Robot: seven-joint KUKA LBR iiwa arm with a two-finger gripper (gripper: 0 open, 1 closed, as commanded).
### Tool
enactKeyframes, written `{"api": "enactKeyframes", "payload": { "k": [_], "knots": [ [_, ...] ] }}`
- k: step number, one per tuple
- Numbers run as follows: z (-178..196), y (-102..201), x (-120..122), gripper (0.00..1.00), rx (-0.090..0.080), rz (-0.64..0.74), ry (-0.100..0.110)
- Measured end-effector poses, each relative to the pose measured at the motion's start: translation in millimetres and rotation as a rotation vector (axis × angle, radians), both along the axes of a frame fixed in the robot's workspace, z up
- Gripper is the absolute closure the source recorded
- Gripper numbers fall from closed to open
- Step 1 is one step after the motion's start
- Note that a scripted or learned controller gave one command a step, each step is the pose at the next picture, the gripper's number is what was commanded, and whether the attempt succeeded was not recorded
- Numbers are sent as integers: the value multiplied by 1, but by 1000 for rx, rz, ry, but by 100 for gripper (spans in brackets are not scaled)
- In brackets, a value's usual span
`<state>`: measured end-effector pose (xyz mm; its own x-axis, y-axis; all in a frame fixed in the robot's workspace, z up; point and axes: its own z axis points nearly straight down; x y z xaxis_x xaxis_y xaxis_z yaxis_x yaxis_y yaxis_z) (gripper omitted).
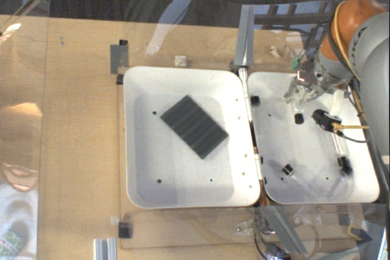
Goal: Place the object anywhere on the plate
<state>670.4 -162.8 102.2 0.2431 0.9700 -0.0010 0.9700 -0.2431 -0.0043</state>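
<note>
Task object likely one of small black pieces in right shallow white bin (365, 192): one black block (298, 118) near gripper, another (287, 170) lower down; which one is meant, cannot tell. Dark grey ribbed rectangular plate (194, 126) lies tilted in left white bin (140, 192), nothing on it. Two-finger gripper (303, 89) hangs over right bin's upper part; nothing seen between its tips, jaw state cannot tell. Step judged: pick not yet made. Next: descend on piece, close, lift, carry left over bin divider, release on plate.
</note>
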Motion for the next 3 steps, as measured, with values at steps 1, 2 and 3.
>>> {"api": "enactKeyframes", "payload": {
  "k": [1,2,3],
  "knots": [
    [11,2,1,100,-2,6,-3],
    [23,3,3,100,-4,13,-7],
    [34,5,5,100,-5,18,-11]
  ]
}}
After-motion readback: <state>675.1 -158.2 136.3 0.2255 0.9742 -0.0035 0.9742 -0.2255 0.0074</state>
